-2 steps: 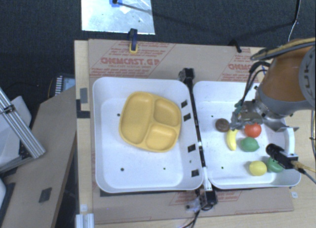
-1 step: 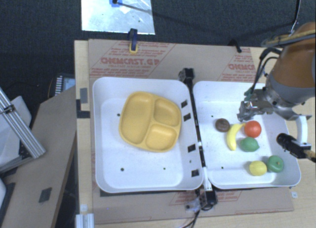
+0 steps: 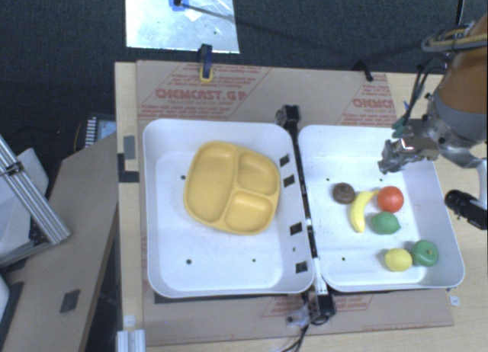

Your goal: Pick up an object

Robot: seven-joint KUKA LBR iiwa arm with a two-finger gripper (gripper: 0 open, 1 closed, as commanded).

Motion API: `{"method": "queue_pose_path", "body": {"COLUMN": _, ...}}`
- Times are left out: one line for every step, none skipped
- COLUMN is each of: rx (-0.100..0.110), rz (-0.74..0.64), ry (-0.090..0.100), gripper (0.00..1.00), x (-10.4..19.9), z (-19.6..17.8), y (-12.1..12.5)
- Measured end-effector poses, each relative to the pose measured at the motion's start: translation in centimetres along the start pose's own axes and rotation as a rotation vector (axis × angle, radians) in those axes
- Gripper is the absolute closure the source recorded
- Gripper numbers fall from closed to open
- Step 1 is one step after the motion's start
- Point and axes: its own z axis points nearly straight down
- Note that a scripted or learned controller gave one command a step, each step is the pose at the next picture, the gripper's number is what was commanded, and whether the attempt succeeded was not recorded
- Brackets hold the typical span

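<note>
My gripper [image 3: 390,161] hangs over the upper right part of the right bin [image 3: 335,145], above and just left of the red tomato [image 3: 390,199]. Nothing shows between its fingers. Below it lie a brown round fruit [image 3: 344,192], a yellow banana [image 3: 360,209] and a green lime [image 3: 385,223]. Nearer the bin's front right corner sit a yellow lemon [image 3: 398,259] and a green apple [image 3: 425,252].
The left bin [image 3: 164,259] holds a yellow divided plate [image 3: 231,187]. A black divider with clips [image 3: 299,190] runs between the two bins. The arm's grey body and orange band [image 3: 465,88] come in from the right, above the bin's far right corner.
</note>
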Motion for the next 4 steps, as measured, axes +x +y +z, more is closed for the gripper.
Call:
{"method": "queue_pose_path", "body": {"rx": 0.003, "rz": -0.004, "ry": 0.002, "gripper": 1.0, "x": 4.7, "z": 0.1, "y": 1.3}}
{"method": "queue_pose_path", "body": {"rx": 0.007, "rz": -0.005, "ry": 0.003, "gripper": 1.0, "x": 9.7, "z": 2.6, "y": 2.6}}
{"method": "queue_pose_path", "body": {"rx": 0.004, "rz": -0.005, "ry": 0.003, "gripper": 1.0, "x": 15.1, "z": 2.7, "y": 4.0}}
{"method": "queue_pose_path", "body": {"rx": 0.006, "rz": -0.004, "ry": 0.003, "gripper": 1.0, "x": 20.0, "z": 5.3, "y": 6.0}}
